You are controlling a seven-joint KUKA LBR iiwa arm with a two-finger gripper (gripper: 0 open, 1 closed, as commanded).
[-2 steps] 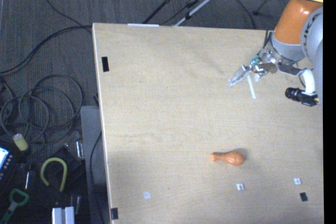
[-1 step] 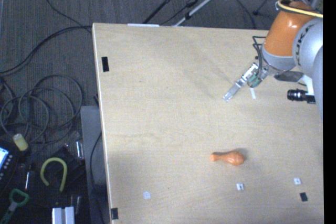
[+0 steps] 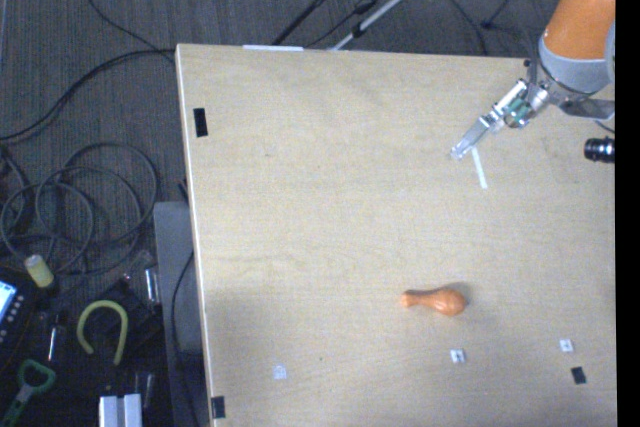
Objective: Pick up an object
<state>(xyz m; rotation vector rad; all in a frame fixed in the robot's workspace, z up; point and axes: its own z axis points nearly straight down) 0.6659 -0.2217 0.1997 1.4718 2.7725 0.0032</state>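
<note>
No writing can be read on anything here. An orange pear-shaped object (image 3: 435, 301) lies on the bare tan bench (image 3: 320, 215), in its lower middle. The claw (image 3: 462, 151) hangs at the upper right, well apart from the object, which sits below it in view. Whether its thin pale tips are open or closed, I cannot tell.
</note>
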